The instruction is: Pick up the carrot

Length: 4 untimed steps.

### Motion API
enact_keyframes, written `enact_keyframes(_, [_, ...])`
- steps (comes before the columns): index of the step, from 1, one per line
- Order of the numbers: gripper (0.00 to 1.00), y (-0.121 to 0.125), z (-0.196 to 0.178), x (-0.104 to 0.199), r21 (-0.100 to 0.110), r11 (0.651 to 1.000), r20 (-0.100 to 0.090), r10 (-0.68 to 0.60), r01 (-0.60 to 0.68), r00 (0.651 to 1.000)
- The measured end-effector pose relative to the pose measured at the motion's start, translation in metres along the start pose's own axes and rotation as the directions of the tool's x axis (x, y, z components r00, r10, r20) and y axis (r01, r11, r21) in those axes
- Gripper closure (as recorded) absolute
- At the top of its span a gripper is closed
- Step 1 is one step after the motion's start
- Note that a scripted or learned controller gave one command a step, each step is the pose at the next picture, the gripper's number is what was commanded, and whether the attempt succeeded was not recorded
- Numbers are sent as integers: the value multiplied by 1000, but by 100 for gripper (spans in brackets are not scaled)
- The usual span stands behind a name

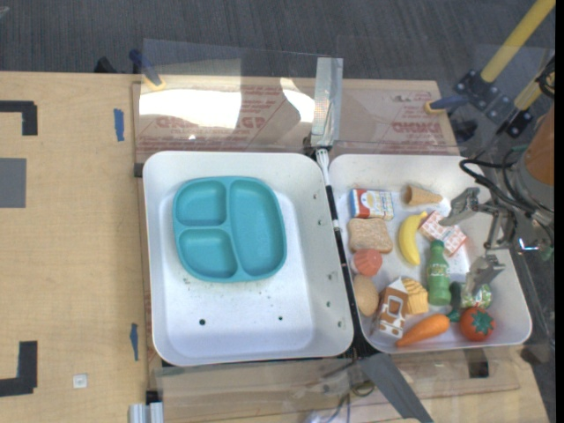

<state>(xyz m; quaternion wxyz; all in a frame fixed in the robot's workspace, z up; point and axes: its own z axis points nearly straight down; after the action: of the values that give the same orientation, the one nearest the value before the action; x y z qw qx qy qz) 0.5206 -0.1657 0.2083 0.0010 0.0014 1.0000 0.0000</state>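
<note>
The carrot, likely light, stiff, slick plastic, lies at the right bin's front edge, below-left of the open, empty gripper; grasp across its thick middle.

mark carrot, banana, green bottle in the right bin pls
carrot (424,330): camera view, middle of the orange body.
banana (409,239): camera view, middle of the yellow curve.
green bottle (438,274): camera view, middle of the bottle body.

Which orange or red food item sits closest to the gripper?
The tomato, right below the gripper. The carrot lies further left along the right bin's front edge.
</note>
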Motion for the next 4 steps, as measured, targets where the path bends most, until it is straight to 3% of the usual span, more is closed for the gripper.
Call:
enact_keyframes(1, [0, 15, 107, 34, 1, 990, 4, 141, -141, 990])
enact_keyframes(2, [0, 70, 120, 28, 5, 977, 11, 214, -214, 977])
enact_keyframes(3, [100, 64, 106, 22, 11, 976, 33, 217, -218, 976])
enact_keyframes(4, [100, 74, 22, 39, 2, 907, 11, 422, -422, 907])
